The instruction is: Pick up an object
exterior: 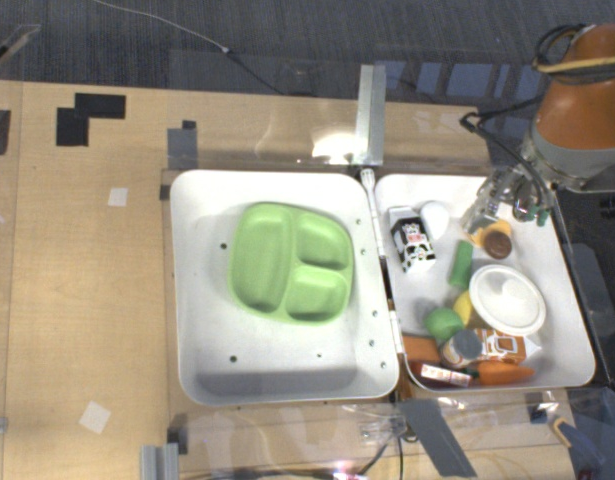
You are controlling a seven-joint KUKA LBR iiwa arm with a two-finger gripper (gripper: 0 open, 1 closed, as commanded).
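No legible text; black-and-white carton [413,240] and orange packet [504,347] bear print, too small to read

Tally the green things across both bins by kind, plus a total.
Divided plates: 1, the light green plate in the left bin.
Upright tubes: 1, the dark green tube in the right bin.
Round pieces: 1, the bright green lump in the right bin, beside the white bowl.
Total: 3 green things.
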